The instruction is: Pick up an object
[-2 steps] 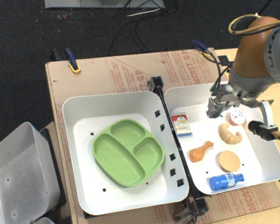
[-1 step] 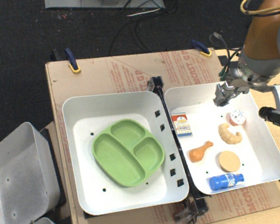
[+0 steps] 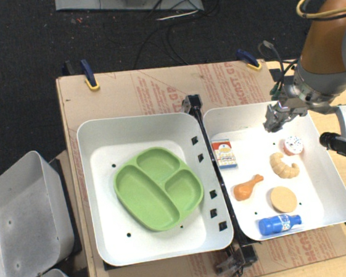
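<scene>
The left bin (image 3: 92, 138) holds a green divided plate (image 3: 159, 187). In the right bin (image 3: 245, 115) lie a small carton (image 3: 224, 154), an orange drumstick (image 3: 248, 187), a blue bottle (image 3: 279, 223), a tan disc (image 3: 283, 199), a croissant (image 3: 285, 165) and a small round white piece (image 3: 293, 145) — all likely light, rigid toys. The croissant looks easiest, pinched across its middle. The gripper (image 3: 276, 118) hangs above the bin's far right part, holding nothing visible — how far it is parted cannot be told.

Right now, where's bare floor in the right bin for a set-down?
Right bin: bare along the far wall above the small carton, beside the gripper. Crowded near half: drumstick, croissant, round biscuit, blue bottle.
</scene>
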Controlling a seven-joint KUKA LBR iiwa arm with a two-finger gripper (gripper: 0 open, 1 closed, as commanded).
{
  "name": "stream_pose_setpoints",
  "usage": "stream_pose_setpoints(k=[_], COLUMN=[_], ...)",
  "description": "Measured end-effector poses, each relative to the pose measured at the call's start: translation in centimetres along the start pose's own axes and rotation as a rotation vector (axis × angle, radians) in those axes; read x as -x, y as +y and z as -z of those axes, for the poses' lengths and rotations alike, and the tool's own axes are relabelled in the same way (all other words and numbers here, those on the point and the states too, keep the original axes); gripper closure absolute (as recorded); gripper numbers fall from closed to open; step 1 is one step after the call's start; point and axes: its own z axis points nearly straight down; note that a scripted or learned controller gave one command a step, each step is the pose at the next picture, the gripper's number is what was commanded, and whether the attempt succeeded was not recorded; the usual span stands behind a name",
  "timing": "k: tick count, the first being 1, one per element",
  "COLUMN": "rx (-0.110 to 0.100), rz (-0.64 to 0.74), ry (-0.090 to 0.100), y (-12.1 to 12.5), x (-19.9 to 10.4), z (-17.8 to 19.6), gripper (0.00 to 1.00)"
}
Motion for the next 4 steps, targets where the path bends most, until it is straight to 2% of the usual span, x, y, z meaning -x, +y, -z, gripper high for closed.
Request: stream_pose_setpoints(k=[1,3,4], rx=[-0.002,-0.004,-0.004], rz=[0.006,0.005,0.006], ry=[0.003,0.002,0.003], y=[-1.0,-3.4,-5.4], x=[-5.9,-16.0,-21.2], z=[0.9,-1.1,-0.1], gripper=[1.0,1.0,1.0])
